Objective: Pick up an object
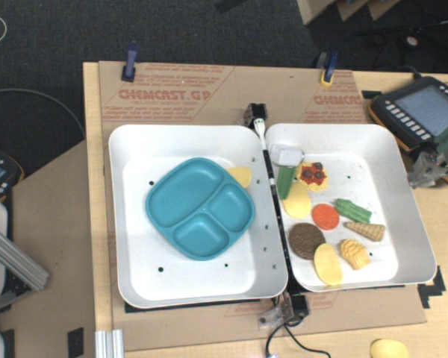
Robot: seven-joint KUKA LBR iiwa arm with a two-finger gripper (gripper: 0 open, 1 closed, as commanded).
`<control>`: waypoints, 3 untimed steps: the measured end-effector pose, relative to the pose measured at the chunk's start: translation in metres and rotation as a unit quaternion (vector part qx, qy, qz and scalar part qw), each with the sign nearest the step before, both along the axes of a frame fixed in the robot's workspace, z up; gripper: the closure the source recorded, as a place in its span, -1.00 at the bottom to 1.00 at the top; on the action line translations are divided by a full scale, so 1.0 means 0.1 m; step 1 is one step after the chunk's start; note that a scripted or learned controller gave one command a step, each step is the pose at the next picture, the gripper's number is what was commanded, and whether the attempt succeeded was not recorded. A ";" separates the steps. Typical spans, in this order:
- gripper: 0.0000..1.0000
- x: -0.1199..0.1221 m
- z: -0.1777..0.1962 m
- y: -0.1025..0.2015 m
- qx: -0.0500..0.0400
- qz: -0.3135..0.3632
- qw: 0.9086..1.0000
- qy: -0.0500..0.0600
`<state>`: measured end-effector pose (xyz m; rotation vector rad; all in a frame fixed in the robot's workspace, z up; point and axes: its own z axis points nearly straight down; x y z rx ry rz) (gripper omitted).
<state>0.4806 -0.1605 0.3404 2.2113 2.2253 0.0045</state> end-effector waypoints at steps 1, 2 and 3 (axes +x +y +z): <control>1.00 -0.01 -0.02 0.36 0.001 -0.001 1.000 0.003; 1.00 0.03 -0.43 1.29 0.003 0.002 1.000 0.005; 1.00 -0.01 -0.53 1.72 0.002 0.000 1.000 0.004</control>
